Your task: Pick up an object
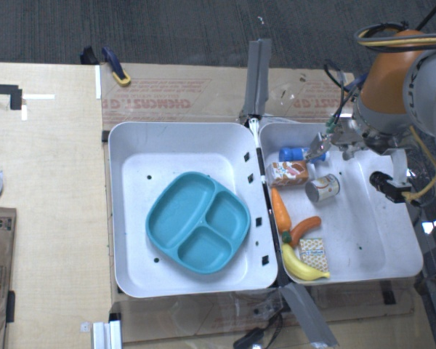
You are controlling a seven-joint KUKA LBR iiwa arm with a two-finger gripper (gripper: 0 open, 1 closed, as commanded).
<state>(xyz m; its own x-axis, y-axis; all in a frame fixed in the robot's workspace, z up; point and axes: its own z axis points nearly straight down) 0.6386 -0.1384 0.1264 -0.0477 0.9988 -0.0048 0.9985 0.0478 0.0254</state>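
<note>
The right bin holds several small objects along its left side: a blue bottle, a food packet, a silver can, an orange carrot, a red-orange pepper, a small patterned packet and a yellow banana. My gripper hangs over the bin's far part, just right of the blue bottle and above the can. Nothing shows between its fingers.
The left bin bears a blue three-compartment plate. A grey divider post rises between the bins at the back. The arm's orange band sits over the right bin's far right corner. Tape and a clamp lie on the bench at left.
</note>
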